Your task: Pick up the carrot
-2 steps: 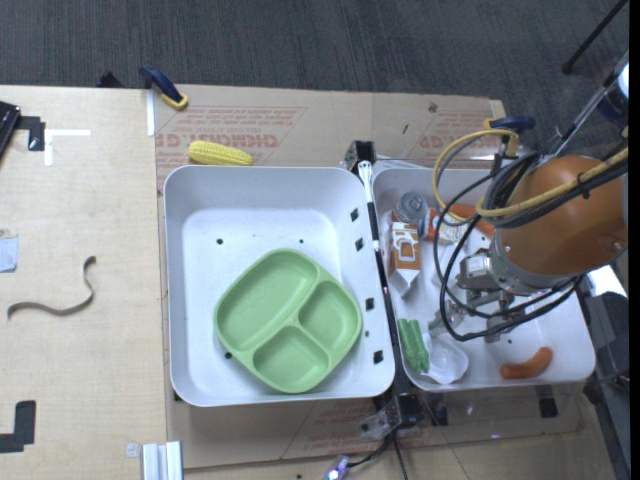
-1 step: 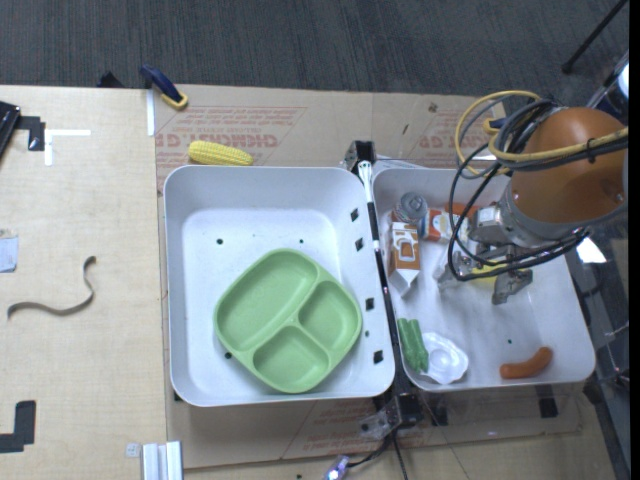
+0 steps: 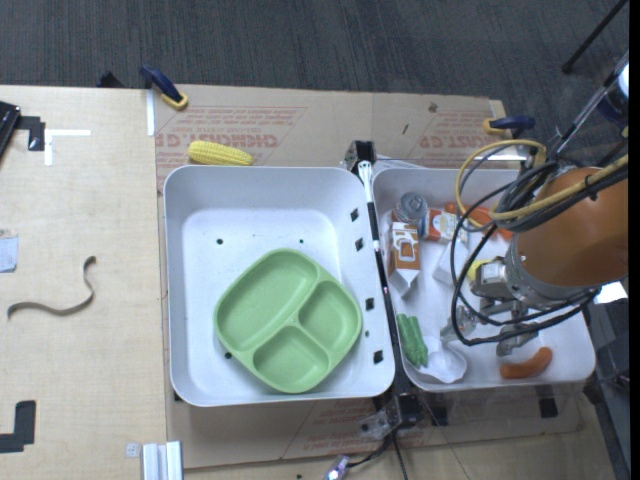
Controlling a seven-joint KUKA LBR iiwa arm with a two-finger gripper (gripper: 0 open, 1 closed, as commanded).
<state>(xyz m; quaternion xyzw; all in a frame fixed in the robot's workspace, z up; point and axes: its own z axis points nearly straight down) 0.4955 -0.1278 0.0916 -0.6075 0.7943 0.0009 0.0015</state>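
The carrot (image 3: 524, 364), a short orange piece, lies in the front right corner of the right bin (image 3: 572, 366). My gripper (image 3: 497, 330) hangs over the right half of that bin, just above and to the left of the carrot, under the orange band of the arm (image 3: 575, 230). Cables and the wrist body cover most of the gripper. Nothing can be made out in its grasp.
The right bin also holds a green vegetable (image 3: 411, 338), a white piece (image 3: 443, 366), a small carton (image 3: 404, 247), a grey can (image 3: 411, 206) and an orange item (image 3: 478, 216) at the back. A green divided plate (image 3: 288, 318) lies in the left bin (image 3: 185, 268). A corn cob (image 3: 219, 153) rests behind it.
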